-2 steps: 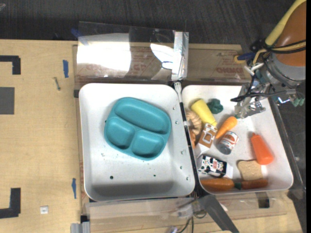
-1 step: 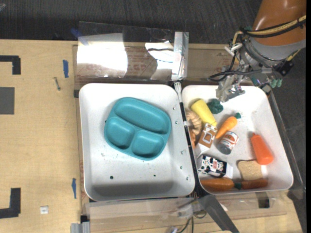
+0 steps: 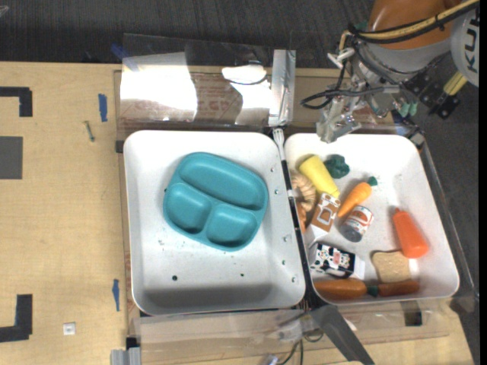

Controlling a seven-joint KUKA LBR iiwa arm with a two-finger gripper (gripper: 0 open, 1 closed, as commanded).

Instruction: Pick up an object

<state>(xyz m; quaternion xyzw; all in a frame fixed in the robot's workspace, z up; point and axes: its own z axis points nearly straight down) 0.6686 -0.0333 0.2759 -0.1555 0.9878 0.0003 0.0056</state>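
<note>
My gripper (image 3: 333, 126) hangs over the back left corner of the right bin (image 3: 437, 204), just above its rim, with cables around the wrist. Nothing shows in its grasp. Right below it lie a yellow bottle-shaped toy (image 3: 316, 173) and a dark green piece (image 3: 335, 165). Further forward are a toy carrot (image 3: 354, 198), a small can (image 3: 356, 223), an orange-red toy (image 3: 411, 234), a bread slice (image 3: 390, 266), a sausage (image 3: 342, 287), a black and white carton (image 3: 335, 258) and a small brown box (image 3: 326, 213).
The left bin (image 3: 144, 226) holds a teal divided plate (image 3: 217, 200). A clear plastic panel (image 3: 198, 90) and a metal bracket (image 3: 281, 90) stand behind the bins. The wooden bench (image 3: 53, 204) stretches to the left.
</note>
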